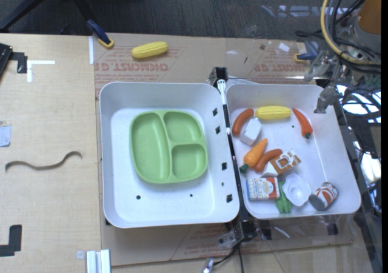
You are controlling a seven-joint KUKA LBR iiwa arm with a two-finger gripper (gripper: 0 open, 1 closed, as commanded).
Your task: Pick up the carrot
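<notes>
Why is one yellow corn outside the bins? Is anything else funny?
One corn cob lies on the cardboard behind the left bin, while another corn cob sits in the right bin with the carrot. A small can there lies tipped on its side. Nothing looks broken.

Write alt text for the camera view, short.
Two white bins side by side: the right bin holds toy food including an orange carrot, a corn cob and a small can; the left bin holds a green divided plate. The gripper hovers at the right bin's far edge.
</notes>
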